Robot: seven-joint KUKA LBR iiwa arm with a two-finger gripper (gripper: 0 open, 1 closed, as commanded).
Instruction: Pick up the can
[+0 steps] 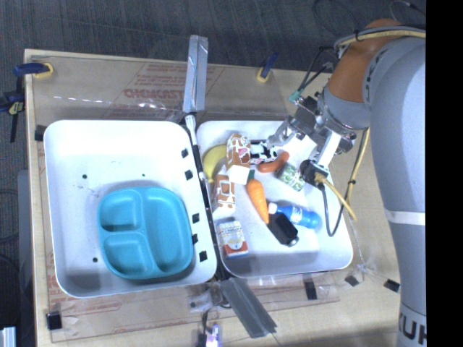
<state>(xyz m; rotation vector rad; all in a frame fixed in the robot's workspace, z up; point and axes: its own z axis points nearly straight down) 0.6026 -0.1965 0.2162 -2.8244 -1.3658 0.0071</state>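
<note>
The right bin (334,246) holds a heap of small items. A small green and white can (292,177) lies on its side near the bin's right wall, just below a red sausage (274,165). My gripper (280,140) hangs over the far part of this bin, up and to the left of the can and apart from it. It points down toward a black and white patterned item (261,150). Nothing shows in its grasp.
Around the can lie a carrot (257,199), a blue bottle (297,216), a black object (283,230), a banana (210,162), two brown and white cartons (237,150) (226,191) and a small box (231,238). The left bin (65,157) holds a blue divided plate (143,231). Cables (340,201) trail over the right bin's wall.
</note>
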